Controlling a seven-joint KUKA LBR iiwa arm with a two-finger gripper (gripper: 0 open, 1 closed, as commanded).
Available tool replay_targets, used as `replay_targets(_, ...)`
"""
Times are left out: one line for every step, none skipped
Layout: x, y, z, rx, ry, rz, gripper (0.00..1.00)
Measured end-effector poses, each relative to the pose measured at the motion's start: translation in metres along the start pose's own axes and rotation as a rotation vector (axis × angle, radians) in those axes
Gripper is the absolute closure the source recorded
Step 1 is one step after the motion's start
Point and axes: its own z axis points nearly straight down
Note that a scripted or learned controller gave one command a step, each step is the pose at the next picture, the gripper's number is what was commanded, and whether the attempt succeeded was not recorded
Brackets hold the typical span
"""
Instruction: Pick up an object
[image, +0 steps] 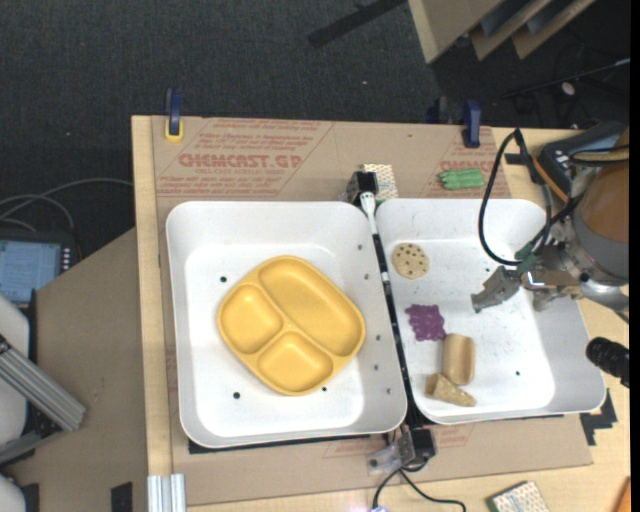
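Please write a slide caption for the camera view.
The hand hovers over the right bin near the cookie; yellow tray in left bin.

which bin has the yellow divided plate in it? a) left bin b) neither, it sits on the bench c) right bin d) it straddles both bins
a) The yellow plate lies flat inside the left bin, while the right bin holds the cookie, the purple piece and other small items.

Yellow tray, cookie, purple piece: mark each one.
yellow tray (290, 322): camera view, centre where its dividers meet.
cookie (410, 260): camera view, middle of its face.
purple piece (426, 322): camera view, its centre.
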Motion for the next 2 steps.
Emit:
replay_targets(-0.002, 0.016, 0.173, 0.0, -0.001, 0.0, 0.0)
replay_targets(0.018, 0.064, 0.167, -0.005, -0.001, -0.004, 0.0)
